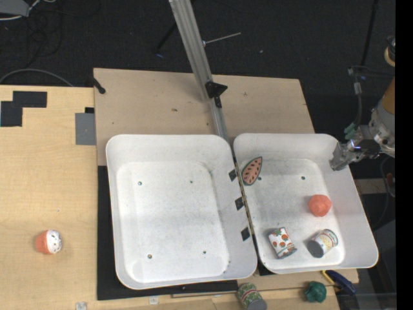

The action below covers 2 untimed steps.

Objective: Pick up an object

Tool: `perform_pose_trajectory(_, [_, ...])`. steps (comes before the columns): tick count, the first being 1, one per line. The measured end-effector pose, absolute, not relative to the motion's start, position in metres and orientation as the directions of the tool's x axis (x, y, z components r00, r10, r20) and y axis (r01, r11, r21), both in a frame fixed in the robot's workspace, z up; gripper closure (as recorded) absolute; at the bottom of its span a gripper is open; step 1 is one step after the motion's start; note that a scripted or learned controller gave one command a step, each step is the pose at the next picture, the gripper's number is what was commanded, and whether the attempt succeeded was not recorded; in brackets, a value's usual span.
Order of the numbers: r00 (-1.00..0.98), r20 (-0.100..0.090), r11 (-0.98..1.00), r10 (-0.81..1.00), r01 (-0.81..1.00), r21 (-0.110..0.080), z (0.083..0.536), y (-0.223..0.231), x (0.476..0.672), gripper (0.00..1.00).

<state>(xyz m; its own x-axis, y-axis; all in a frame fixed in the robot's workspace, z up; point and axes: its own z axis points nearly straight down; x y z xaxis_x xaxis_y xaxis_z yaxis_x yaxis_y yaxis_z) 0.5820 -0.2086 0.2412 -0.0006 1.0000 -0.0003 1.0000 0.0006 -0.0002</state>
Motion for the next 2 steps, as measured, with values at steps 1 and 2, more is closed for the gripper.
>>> perform_pose_trajectory(1, [-0.001,0.001,0.001,1.000,1.000,-0.002,0.241,-0.165,0.580,1.00])
perform_pose_trajectory(2, [-0.005,0.003,0.005,1.000,1.000,-0.004,0.234,-0.103,0.584,1.00])
